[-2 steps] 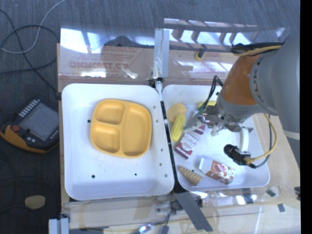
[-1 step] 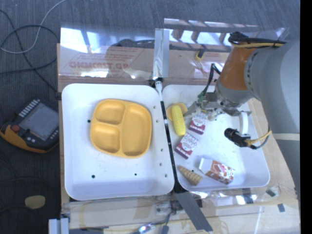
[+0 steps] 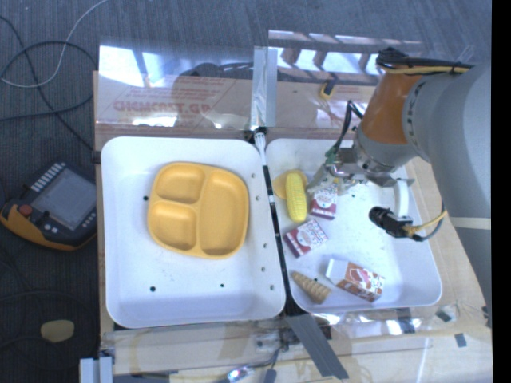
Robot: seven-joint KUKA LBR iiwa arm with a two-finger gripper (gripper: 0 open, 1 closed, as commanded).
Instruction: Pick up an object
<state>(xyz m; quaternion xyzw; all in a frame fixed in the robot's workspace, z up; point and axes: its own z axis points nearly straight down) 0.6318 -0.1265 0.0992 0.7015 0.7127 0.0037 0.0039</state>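
My gripper (image 3: pixel 334 179) is low in the right bin (image 3: pixel 415 274), near its back middle. It hangs just above a small red and white packet (image 3: pixel 323 206) and to the right of a yellow corn cob (image 3: pixel 296 195). A second red packet (image 3: pixel 306 236) lies a little nearer the front. An ice cream cone (image 3: pixel 310 286) and a white and red carton (image 3: pixel 356 280) rest along the bin's front. Nothing shows lifted off the bin floor.
The left bin (image 3: pixel 128 294) holds a yellow divided plate (image 3: pixel 198 209). The ridge between the two bins (image 3: pixel 272 238) runs just left of the corn. A black cable connector (image 3: pixel 386 218) hangs from the arm over the right bin. A teach pendant (image 3: pixel 53 205) lies on the floor at left.
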